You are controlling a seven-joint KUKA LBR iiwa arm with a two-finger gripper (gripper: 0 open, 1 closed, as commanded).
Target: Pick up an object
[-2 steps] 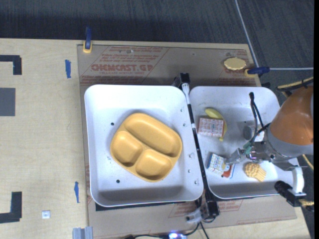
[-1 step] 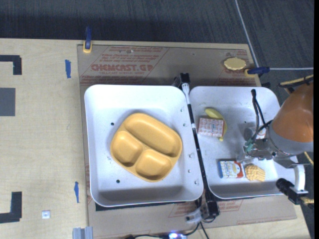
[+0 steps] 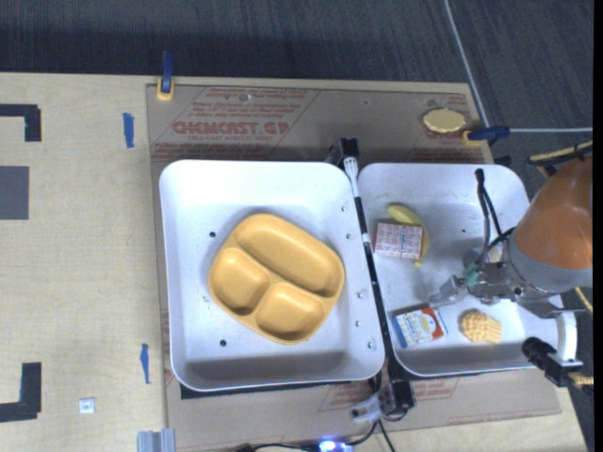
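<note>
Over the right white bin (image 3: pixel 443 182) the pincer (image 3: pixel 459 285) hangs low, and whether it is apart or together cannot be told; a waffle-like yellow cookie (image 3: pixel 480 326) lies just below-right of it, a small carton (image 3: pixel 417 327) below-left, a red-print packet (image 3: pixel 399 241) and banana (image 3: pixel 405 216) up-left. Far left of it, the other bin (image 3: pixel 188 196) holds a yellow divided tray (image 3: pixel 275 276) on the pale wooden tabletop (image 3: pixel 75 252), dark carpet (image 3: pixel 283 17) beyond

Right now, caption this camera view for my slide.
Gripper low in right bin among small items; yellow tray in left bin.
</note>
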